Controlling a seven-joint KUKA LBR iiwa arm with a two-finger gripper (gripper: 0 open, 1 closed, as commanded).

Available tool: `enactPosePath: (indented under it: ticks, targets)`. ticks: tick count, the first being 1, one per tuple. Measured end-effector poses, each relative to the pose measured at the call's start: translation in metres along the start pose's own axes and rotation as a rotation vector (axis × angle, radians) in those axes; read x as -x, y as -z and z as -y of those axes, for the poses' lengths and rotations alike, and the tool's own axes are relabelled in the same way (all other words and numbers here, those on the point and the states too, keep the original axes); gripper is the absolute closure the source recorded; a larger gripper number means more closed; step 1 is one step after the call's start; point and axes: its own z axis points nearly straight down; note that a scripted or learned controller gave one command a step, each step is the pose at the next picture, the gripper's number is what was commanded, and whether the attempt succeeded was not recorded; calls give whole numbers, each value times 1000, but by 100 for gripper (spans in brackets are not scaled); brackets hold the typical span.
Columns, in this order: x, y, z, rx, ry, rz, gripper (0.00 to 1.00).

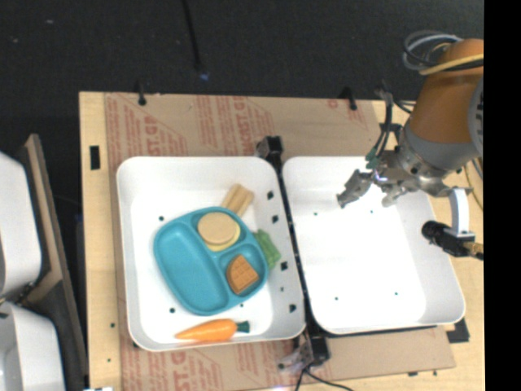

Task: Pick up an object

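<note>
Cardboard tabletop (187, 125) has red printed writing, too blurred to read. Left bin (134, 218), mid frame: smooth blue divided plate (191, 271) holding round tan cookie (219, 229) and ridged brown waffle (242, 274); orange carrot (213, 330) below. Tool (368, 187) over right bin (407, 300), upper right, fingers spread, holding nothing.

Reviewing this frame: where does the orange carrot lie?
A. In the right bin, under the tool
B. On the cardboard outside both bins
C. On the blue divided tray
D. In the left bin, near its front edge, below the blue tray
D: the carrot lies on the floor of the left bin, beside the blue tray on its near side, away from the tool over the right bin.
</note>
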Motion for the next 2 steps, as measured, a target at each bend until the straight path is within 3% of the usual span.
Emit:
enactPosePath:
  ticks: [1, 2]
  targets:
    - [17, -80, -43, -6, -1, 0, 0]
    - [24, -42, -49, 3, 0, 1, 0]
